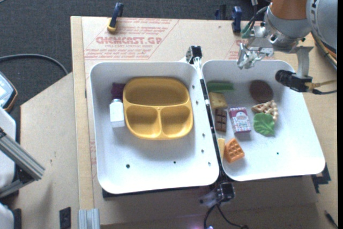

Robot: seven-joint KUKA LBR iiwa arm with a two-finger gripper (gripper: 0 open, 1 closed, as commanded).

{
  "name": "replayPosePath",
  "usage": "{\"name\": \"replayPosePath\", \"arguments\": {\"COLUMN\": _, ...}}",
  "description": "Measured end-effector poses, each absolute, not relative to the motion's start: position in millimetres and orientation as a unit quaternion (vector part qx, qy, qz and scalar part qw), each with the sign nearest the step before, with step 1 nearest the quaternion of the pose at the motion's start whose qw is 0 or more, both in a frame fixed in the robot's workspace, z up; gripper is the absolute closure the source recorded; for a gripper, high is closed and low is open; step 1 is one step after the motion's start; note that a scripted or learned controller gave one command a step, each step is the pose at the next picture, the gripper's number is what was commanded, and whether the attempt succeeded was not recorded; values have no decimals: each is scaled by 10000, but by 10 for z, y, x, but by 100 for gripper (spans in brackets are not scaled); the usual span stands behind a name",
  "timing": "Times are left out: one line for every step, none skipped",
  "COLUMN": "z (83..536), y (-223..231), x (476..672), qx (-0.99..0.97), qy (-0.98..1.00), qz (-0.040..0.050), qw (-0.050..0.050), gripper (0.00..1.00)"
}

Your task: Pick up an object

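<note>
My gripper [247, 60] hangs above the far edge of the right bin [300, 153], open, with nothing between its fingers. Below it in that bin lie a green bar [220, 85], a brown round patty [261, 90], a yellow block [217, 99], a chocolate bar [220, 119], a red and white carton [240, 119], a tan lattice cracker [266, 109], a green leaf [263, 124] and an orange waffle wedge [233, 150]. The patty is the nearest piece, a little in front and to the right of the fingers.
The left bin [155, 169] holds a yellow divided plate [157, 107], a white bottle [117, 113] and a dark purple piece [118, 88]. A black clip [194, 53] sits where the bins meet at the back. A black camera unit [292, 79] juts from the wrist over the right bin's rim.
</note>
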State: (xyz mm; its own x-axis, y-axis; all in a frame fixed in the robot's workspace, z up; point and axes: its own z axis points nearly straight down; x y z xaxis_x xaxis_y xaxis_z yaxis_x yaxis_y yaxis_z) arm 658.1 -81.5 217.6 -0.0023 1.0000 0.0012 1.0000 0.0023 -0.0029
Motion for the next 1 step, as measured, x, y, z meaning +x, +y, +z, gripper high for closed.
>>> {"name": "replayPosePath", "arguments": {"z": 2189, "y": -827, "x": 6567, "qx": -7070, "qy": -7072, "qz": 6, "qw": 11, "gripper": 100}}
